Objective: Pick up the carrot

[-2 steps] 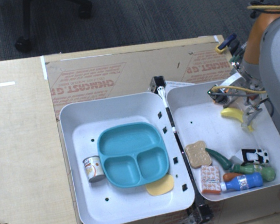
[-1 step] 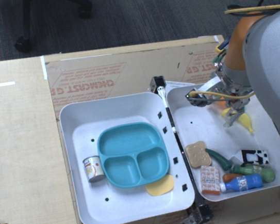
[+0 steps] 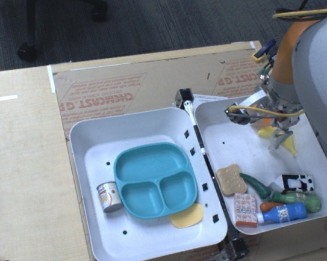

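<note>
We see the carrot as a small orange piece in the right bin, near the bin's front edge. It lies between a small printed box and a blue bottle, touching or almost touching both. A green vegetable and a slice of bread lie just behind it.

The gripper hangs over the back part of the same bin, well apart from the carrot, above some yellow pieces. We cannot tell if it is open or closed, because cables and the wrist cover it.

In the left bin there is a blue divided plate, with a small can beside it and a flat yellow piece at its front edge.
</note>
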`<action>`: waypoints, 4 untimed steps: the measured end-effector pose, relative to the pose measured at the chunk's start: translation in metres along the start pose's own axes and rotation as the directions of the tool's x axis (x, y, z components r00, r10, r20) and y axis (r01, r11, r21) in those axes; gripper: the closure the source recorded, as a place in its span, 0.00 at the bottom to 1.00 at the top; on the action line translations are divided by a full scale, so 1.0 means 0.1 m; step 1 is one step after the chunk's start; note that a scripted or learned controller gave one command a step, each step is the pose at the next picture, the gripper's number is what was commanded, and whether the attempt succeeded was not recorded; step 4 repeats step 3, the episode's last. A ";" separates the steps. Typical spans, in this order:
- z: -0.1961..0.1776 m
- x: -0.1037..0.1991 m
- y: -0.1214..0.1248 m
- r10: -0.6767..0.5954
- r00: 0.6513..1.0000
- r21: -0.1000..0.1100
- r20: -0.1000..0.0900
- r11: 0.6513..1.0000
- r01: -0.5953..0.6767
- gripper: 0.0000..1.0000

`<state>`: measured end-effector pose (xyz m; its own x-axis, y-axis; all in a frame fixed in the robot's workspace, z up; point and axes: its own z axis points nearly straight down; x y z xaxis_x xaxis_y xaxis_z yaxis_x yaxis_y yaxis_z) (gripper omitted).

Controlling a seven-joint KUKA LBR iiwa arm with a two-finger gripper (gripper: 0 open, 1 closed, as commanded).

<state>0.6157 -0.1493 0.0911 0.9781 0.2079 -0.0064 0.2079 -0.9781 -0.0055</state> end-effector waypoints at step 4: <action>0.01 -0.02 0.49 -0.466 0.885 0.032 0.001 0.885 0.465 1.00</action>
